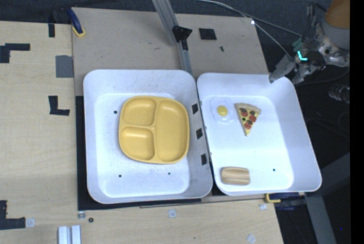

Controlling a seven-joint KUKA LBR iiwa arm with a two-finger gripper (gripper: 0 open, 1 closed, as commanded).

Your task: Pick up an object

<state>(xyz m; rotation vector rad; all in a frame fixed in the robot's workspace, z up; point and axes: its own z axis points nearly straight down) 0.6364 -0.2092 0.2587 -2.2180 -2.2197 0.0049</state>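
Camera view — gripper (282, 73) seemingly unclenched beyond right bin (296, 123) — pizza slice (247, 117), egg (222, 111) nearby.

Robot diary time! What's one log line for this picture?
end effector: above right bin's far corner, holding nothing | right bin: pizza slice, fried egg, hot dog | left bin: yellow tray

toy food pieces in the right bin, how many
3: a fried egg at the upper left, a pizza slice just right of it, a hot dog near the bottom edge.
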